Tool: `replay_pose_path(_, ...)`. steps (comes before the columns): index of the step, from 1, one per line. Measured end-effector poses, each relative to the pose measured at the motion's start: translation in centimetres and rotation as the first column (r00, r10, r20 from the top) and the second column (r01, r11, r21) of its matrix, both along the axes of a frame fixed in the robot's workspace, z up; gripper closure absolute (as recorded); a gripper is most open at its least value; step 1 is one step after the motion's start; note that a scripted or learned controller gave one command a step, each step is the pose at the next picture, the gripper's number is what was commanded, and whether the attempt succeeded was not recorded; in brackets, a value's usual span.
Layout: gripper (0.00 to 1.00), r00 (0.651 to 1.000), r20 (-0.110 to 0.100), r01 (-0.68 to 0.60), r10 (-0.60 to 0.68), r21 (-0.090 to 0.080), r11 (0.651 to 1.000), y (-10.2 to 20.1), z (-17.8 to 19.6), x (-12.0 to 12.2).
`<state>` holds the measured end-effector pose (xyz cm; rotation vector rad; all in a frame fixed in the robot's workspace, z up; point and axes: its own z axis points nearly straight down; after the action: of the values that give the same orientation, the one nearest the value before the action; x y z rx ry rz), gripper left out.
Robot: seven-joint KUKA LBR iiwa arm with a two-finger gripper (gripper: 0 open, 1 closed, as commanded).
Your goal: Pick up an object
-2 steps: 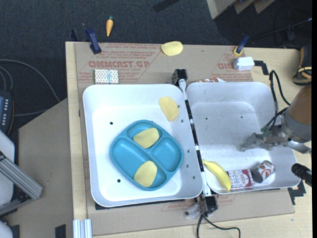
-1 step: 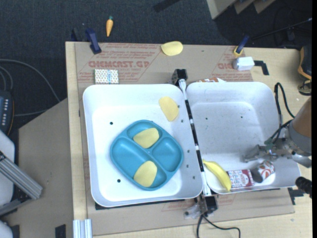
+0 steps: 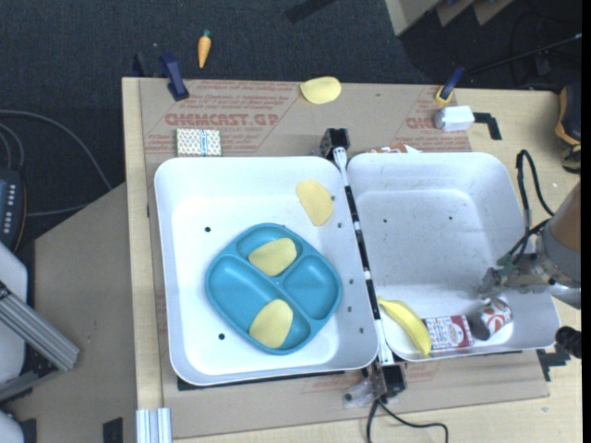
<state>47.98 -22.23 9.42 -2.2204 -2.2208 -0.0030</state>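
Observation:
In the right bin (image 3: 434, 201), a yellow banana (image 3: 406, 325) lies at the near left corner. Beside it lies a red and white packet (image 3: 447, 332), and a small red and white can (image 3: 490, 319) rests next to that. My gripper (image 3: 503, 282) hangs low over the right bin's near right part, just above and slightly right of the can. I see nothing held in it. The grey arm (image 3: 565, 257) comes in from the right edge.
The left bin (image 3: 185, 247) holds a blue divided plate (image 3: 314, 284) with two yellow pieces on it, and a loose yellow piece (image 3: 315, 201) near its far right corner. A yellow piece (image 3: 320, 90), a patterned card (image 3: 199, 141) and clips sit on the bench behind.

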Motion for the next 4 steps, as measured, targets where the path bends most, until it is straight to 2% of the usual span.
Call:
replay_pose_path(1,1.00,1.000,0.001,-0.001,0.001,-0.002,1.000,6.4,7.4,0.0)
replay_pose_path(2,1.00,1.000,0.003,-0.001,0.001,-0.003,1.000,7.4,12.4,11.4)
replay_pose_path(3,1.00,1.000,-0.004,0.000,0.000,-0.001,1.000,10.8,4.2,7.2)
replay_pose_path(4,1.00,1.000,0.001,-0.002,0.002,0.000,1.000,19.8,9.1,11.1)
